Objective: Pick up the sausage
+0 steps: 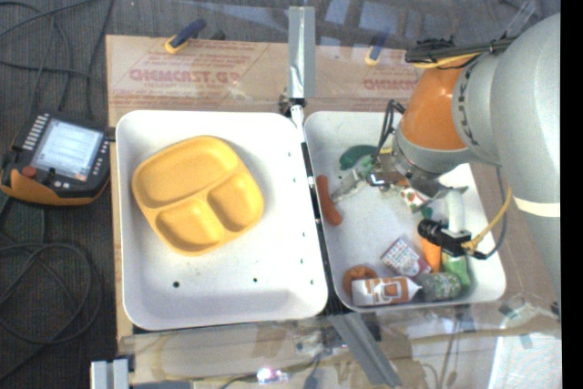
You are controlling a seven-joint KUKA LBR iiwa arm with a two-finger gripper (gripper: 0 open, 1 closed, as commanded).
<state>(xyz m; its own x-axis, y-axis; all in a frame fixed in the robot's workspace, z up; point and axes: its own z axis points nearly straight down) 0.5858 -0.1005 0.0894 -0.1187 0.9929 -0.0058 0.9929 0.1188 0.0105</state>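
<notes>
Sausage (327,199) is lying flat against the left wall of the right bin (364,237), just left of the pincer (351,186) and slightly below it, not gripped. Pincer is hovering low beside it; finger spread can't tell. Looking small, light, smooth, probably a bit slippery and prone to rolling. Best bite likely across the short width at mid-length, though the wall is crowding one side. Yellow tray (199,193) is sitting further left, well apart.

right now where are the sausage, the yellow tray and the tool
sausage (327,199): camera view, middle of its length, by the right bin's left wall
yellow tray (198,193): camera view, ridge between its compartments, in the left bin
tool (351,186): camera view, at its tips, just right of the sausage
</notes>
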